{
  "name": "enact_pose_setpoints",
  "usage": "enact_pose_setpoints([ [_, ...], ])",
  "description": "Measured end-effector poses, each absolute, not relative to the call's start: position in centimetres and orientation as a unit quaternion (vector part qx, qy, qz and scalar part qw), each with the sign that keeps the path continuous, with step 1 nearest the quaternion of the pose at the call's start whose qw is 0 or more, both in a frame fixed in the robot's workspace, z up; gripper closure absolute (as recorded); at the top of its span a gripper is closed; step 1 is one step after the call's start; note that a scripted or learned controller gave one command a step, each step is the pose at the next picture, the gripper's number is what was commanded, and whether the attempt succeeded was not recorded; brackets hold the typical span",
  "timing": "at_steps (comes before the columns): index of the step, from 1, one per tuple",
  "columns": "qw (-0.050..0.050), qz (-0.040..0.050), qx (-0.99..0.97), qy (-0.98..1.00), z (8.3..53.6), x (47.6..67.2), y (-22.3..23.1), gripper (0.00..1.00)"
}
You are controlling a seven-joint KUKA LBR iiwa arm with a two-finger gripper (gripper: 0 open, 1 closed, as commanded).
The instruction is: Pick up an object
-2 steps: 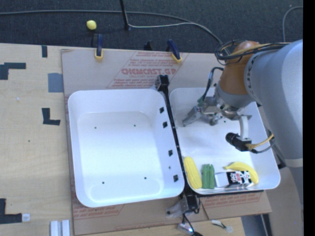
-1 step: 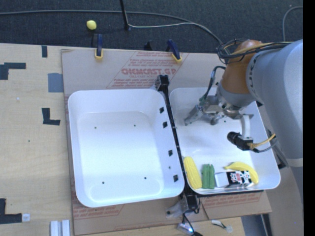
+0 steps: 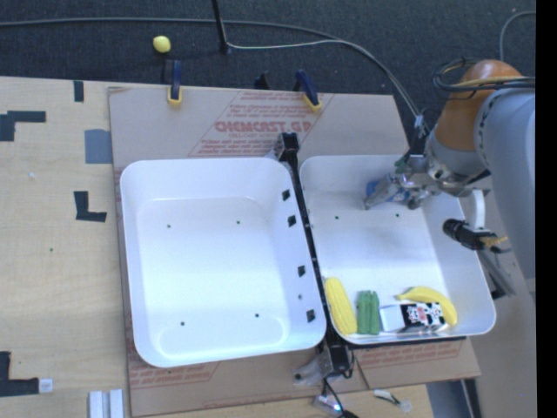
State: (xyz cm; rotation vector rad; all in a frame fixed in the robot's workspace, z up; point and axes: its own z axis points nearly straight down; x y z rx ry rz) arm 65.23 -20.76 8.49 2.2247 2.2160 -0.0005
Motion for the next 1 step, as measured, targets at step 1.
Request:
enact_pose_setpoints([
  [1,0.001,0.0005,0.707,0.707,12.30,64.70,-22.35,0.00],
])
